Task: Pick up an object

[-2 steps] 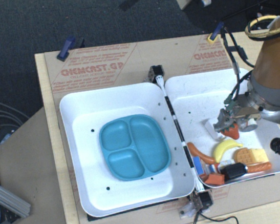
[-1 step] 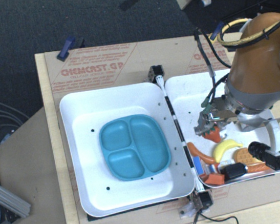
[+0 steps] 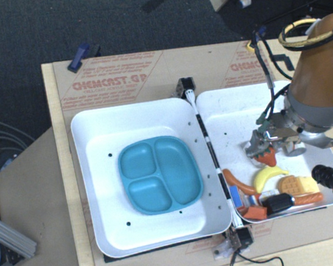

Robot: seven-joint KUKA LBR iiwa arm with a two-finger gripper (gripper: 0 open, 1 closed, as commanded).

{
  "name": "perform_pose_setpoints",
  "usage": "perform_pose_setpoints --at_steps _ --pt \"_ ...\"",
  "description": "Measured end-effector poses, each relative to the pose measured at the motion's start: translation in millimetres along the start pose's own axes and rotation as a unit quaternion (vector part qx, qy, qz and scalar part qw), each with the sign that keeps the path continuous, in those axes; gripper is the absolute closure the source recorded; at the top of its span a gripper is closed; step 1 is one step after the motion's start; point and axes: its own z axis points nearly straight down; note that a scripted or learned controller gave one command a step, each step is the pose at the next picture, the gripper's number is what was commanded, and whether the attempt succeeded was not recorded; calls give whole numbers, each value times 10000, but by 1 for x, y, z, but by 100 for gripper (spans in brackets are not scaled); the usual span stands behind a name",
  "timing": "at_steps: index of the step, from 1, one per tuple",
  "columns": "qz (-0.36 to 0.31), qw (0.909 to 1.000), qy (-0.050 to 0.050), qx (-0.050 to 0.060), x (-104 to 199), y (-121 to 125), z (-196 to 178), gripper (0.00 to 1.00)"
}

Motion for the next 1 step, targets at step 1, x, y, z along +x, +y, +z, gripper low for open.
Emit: perform_pose_setpoints --at_steps 1 --pt "-10 10000 7 2 89 0 -4 100"
